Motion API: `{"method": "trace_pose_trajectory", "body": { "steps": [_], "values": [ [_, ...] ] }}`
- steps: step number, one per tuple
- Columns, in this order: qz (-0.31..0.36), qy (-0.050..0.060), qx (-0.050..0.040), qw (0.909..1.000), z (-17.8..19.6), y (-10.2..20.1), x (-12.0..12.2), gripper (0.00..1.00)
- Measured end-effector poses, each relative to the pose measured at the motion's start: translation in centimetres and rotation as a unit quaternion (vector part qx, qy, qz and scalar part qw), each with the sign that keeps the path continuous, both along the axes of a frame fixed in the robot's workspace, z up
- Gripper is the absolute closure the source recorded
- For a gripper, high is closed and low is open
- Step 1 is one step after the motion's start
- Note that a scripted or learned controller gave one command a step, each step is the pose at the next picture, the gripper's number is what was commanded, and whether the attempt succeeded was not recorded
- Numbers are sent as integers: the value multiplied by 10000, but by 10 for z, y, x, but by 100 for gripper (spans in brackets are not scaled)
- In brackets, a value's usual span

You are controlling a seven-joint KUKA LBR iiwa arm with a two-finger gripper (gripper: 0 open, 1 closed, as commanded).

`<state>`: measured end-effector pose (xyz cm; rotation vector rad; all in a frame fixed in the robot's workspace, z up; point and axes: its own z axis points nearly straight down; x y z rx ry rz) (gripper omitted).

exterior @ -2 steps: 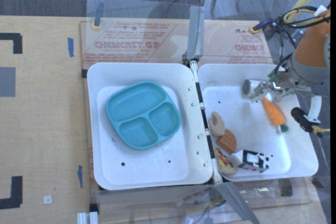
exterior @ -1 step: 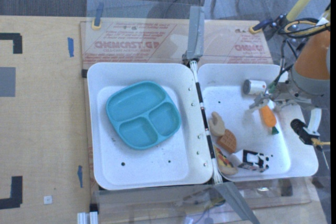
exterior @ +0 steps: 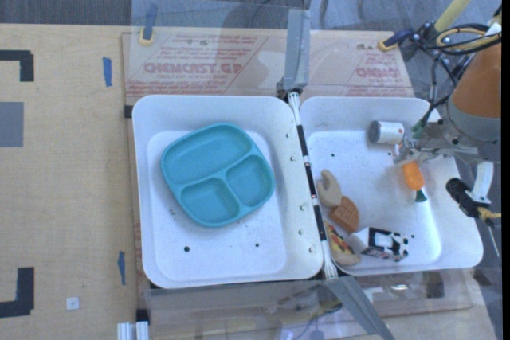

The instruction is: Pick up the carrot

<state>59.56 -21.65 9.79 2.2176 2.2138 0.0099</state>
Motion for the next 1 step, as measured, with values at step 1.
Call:
{"method": "trace_pose_trajectory", "body": {
  "steps": [1],
  "values": [
    [-588,51,4,9983,97,40,-21,100]
  ]
}}
